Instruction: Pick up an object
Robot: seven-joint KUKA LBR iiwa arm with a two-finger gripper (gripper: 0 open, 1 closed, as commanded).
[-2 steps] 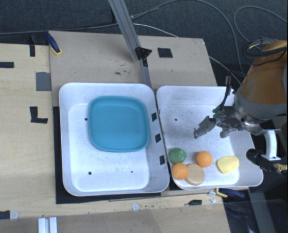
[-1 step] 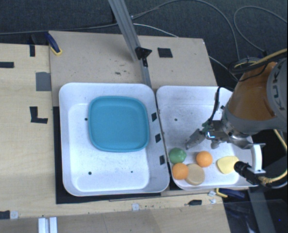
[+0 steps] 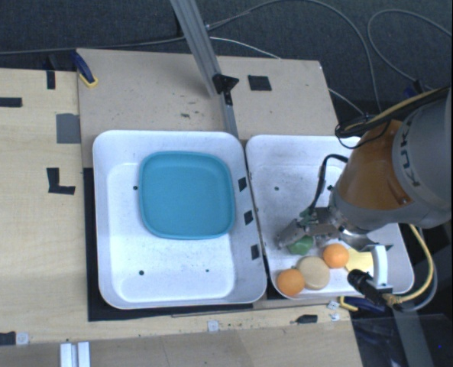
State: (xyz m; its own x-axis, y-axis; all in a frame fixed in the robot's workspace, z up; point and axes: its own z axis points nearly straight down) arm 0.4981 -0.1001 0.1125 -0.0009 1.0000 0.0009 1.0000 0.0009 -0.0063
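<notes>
Gripper is down in the right bin, on a green object; can't tell its state. Two orange balls and a beige ball sit near the bin's front edge. Blue plate lies in the left bin.

The right bin lies open across its upper half; its lower end is crowded by two orange balls, a beige ball, a green piece and the arm overhead, while a blue plate fills the left bin's upper part
</notes>
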